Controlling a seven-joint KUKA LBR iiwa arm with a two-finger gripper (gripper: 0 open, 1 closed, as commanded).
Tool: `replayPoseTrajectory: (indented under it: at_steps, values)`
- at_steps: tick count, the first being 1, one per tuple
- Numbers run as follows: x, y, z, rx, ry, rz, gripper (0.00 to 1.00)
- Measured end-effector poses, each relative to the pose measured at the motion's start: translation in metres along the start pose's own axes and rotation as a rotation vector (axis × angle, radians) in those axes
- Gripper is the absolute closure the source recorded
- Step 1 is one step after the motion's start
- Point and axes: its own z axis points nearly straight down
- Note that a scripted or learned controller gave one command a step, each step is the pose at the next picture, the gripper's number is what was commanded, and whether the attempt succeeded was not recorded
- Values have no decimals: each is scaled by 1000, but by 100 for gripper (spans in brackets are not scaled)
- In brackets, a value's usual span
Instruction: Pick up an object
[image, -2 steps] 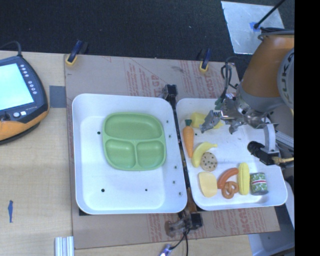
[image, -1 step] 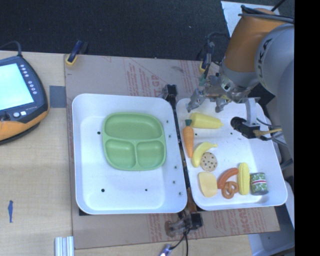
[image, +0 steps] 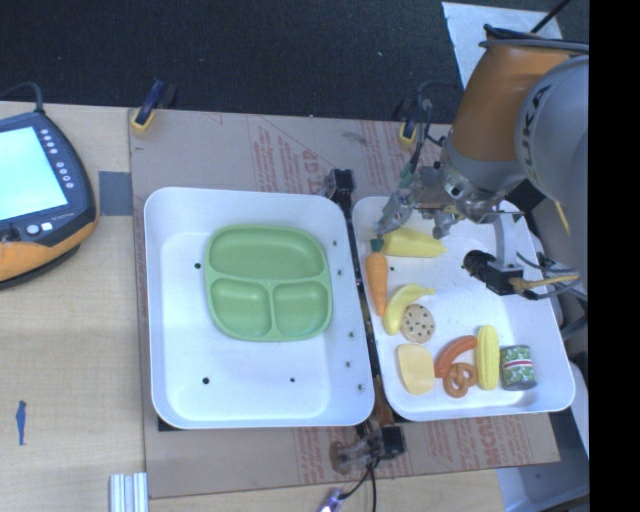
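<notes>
surface (image: 80, 380) front | tool (image: 408, 215) low at right bin (image: 545, 400) far edge, just above yellow piece (image: 412, 244) | finger state: cannot tell

Light wood bench (image: 70, 340) with a brown cardboard sheet (image: 290, 155) laid over it, held by yellow clamps (image: 146, 112) at the far edge. Dark floor (image: 250, 45) beyond. Orange-edged tablet (image: 35, 195) at left. Lighting even.

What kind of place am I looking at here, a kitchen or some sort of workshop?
Most likely a robot test lab, not a kitchen. A robot arm reaches over two white bins on a wooden bench, the food looks like plastic toys, and a handheld control screen lies at the bench's left.
</notes>
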Motion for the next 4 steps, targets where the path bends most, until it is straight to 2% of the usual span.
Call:
replayPoseTrajectory:
  at_steps: [1,2,3,4]
  values:
    - [3,12,0,-3,1,-2,0]
    - [-40,2,101,3,0,-3,0]
    - [-42,17,104,27,6,2,0]
    - [-44,16,95,34,6,1,100]
